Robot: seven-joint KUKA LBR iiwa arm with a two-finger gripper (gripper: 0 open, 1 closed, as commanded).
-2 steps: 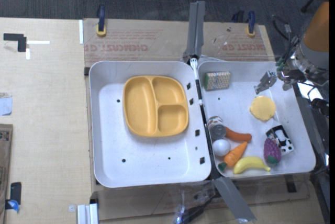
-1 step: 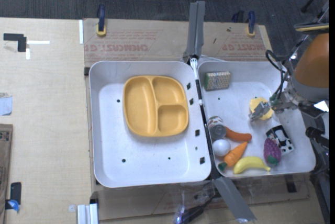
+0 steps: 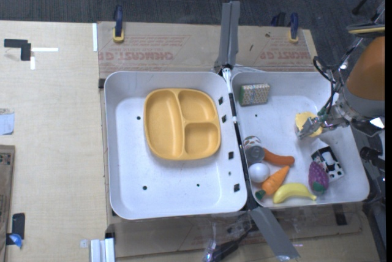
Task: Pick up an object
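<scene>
Yellow piece (image 3: 303, 120) in the right bin (image 3: 355, 196) is the likeliest target. It lies near that bin's far right part, and the gripper (image 3: 311, 127) sits right against its near edge, touching or all but touching it. The tip is small and blurred against the yellow, so I cannot tell whether the gripper is apart, together or clamped on anything, and nothing shows that the piece is held.

I judge the step to be the descent or closing phase of a grasp, with no lift yet. The next move calls for closing squarely on the yellow piece and rising straight up, clear of the bin wall on the right.

Just nearer the camera lie a black-and-white item (image 3: 329, 162) and a purple bunch of grapes (image 3: 318, 177), close enough to be nudged if the arm (image 3: 367, 80) drifts. Farther left in the same bin are a banana (image 3: 293, 193), two carrots (image 3: 278, 160), a white ball (image 3: 258, 171), a can (image 3: 252, 146) and a speckled sponge (image 3: 254, 94). The left bin (image 3: 122, 187) bears a yellow divided plate (image 3: 182, 123), well apart from the action.
</scene>
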